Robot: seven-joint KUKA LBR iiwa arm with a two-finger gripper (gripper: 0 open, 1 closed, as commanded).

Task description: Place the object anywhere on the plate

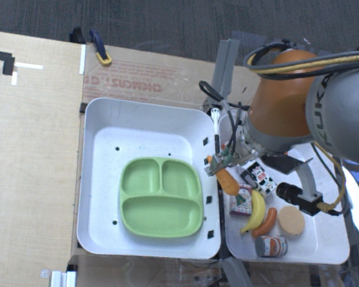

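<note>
While sizing this up from big to small, start with the grey and orange arm (314,104), bent low over the wall shared by the two bins. Next, take in the left bin (99,162), bearing a green plate (159,199) with three compartments, and the right bin (325,255), crowded with a banana (255,214), a sausage (265,222), a can (272,246) and a small box (242,202). Then find the gripper (219,163), hanging right at that shared wall, with an orange carrot (229,182) just below and to its right, on the right bin's side. Cannot tell whether open, closed or gripping; cannot confirm the carrot as held. Probably the step in hand: bringing the carrot across to the plate. To do it well, make sure of the hold first, lift clear of the wall before swinging left, stop above the plate's middle rather than its rim, and lower close before letting go, to prevent a roll into the bin.
</note>
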